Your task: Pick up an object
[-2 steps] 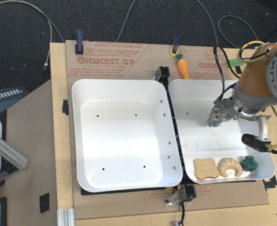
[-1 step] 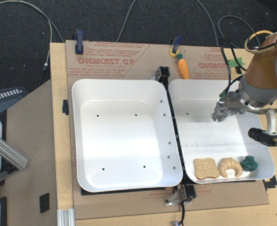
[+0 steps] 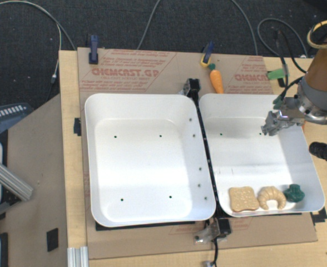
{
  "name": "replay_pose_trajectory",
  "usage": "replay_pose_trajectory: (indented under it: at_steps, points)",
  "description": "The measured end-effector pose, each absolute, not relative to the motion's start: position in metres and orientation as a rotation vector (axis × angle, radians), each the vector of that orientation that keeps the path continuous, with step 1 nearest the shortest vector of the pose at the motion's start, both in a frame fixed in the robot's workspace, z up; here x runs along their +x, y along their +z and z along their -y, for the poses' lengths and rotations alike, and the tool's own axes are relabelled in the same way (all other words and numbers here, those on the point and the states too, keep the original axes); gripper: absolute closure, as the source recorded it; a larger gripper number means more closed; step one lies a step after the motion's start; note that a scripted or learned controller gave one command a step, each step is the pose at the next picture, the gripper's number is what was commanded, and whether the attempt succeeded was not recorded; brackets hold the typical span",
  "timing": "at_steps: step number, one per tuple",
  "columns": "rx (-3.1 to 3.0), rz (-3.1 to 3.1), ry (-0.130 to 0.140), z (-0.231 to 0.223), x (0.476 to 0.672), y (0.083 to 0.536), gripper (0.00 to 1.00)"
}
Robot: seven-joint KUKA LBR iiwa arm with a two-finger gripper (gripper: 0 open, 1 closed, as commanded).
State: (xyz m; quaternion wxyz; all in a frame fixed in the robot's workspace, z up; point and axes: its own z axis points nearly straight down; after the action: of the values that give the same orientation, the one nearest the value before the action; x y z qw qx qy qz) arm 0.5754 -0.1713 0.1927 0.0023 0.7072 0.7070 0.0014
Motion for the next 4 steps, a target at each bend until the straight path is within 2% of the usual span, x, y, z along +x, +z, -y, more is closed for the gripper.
replay_pose_trajectory:
  at_steps: [1, 2, 3, 4]
  points:
    - [2.219, -2.220, 0.003, 0.171, 0.576, 0.219, 1.00]
    - [2.218, -2.225, 0.001, 0.126, 0.564, 0.215, 1.00]
    - [2.217, -2.227, 0.001, 0.075, 0.559, 0.207, 1.00]
    - [2.216, -2.227, 0.003, 0.026, 0.559, 0.218, 1.00]
